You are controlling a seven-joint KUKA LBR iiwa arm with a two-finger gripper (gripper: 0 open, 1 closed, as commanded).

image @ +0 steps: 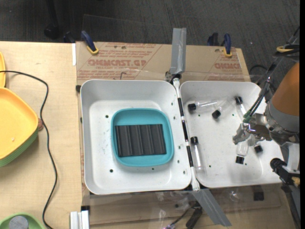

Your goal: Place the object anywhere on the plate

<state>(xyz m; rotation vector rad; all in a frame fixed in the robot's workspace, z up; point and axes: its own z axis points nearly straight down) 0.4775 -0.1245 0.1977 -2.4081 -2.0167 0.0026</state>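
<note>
1. While the grey arm (286, 113) with its orange band is reaching in from the right, the gripper (243, 140) is hanging low over the right bin (209, 175), near that bin's right side
2. How the end effector is set I cannot tell, since the metal parts are blurring into the clear things beneath them
3. Just below the gripper a clear tube with a black cap (242, 151) is lying on the bin floor; whether the gripper is touching it cannot be told
4. Other clear tubes are lying about the same bin: one long tube (207, 105) near the top, between two black caps, another tube (196, 156) running along the left wall, and a further one (238, 106) slanting at the upper right
5. A small black piece (258, 149) is sitting just right of the gripper
6. The teal plate (142, 163), holding a dark ribbed insert (141, 140), is resting in the middle of the left bin (95, 128), well apart from the gripper
7. A yellow dish (14, 123) and a black cable (45, 128) are lying on the wooden bench (28, 194) to the left of the bins
</note>
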